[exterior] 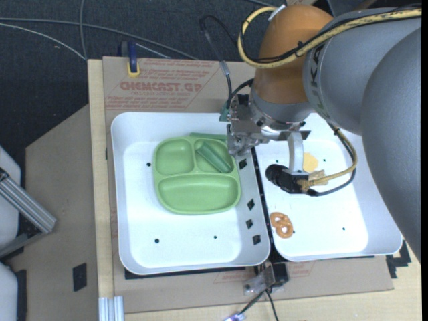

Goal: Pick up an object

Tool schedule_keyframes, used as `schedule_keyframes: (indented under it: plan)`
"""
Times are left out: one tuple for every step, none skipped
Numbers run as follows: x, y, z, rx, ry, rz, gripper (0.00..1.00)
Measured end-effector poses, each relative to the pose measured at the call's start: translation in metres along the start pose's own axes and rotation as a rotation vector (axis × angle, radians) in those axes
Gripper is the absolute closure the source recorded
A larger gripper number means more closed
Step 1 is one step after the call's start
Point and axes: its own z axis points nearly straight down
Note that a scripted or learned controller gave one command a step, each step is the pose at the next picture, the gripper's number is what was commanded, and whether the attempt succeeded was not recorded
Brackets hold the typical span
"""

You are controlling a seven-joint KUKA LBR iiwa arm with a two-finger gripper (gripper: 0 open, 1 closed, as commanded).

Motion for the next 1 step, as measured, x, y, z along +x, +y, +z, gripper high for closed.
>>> schedule_keyframes:
  plan:
    - [-0.0034, -0.0003, -0.001, 0.0, -0.001, 0.005, 0.0]
